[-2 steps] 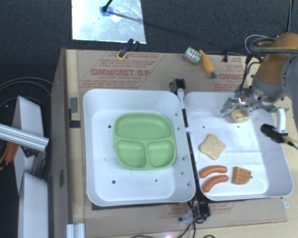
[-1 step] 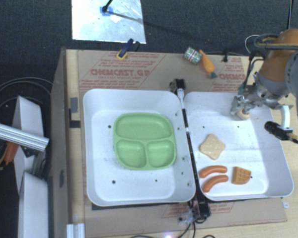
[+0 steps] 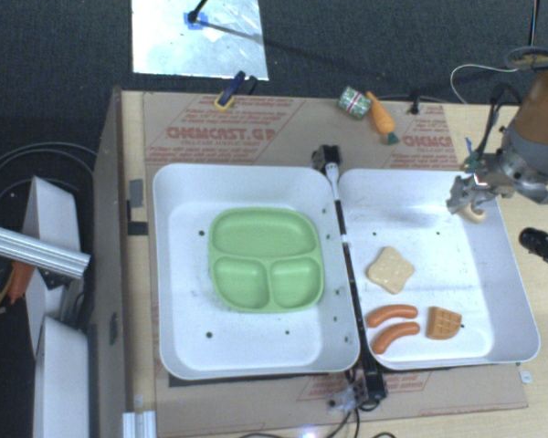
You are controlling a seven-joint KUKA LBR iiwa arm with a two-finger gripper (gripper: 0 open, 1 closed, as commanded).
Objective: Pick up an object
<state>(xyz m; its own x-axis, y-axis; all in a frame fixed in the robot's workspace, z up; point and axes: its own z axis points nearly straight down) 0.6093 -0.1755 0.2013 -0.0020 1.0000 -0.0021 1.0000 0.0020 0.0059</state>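
Observation:
The right bin (image 3: 493,272) holds a pale bread slice (image 3: 390,270), two orange-red sausages (image 3: 393,315) (image 3: 395,336) lying side by side, and a small brown waffle (image 3: 444,322). My gripper (image 3: 469,199) hangs over the bin's far right corner, well away from these pieces, about a hand's width up and right of the bread slice. A small tan lump (image 3: 477,213) shows right at the gripper's tip; whether it is held is unclear.
A green divided tray (image 3: 267,258) lies in the left bin (image 3: 178,245). A toy carrot (image 3: 383,118) and a small can (image 3: 354,101) rest on the cardboard behind the bins. Cables and white boxes crowd the far left.

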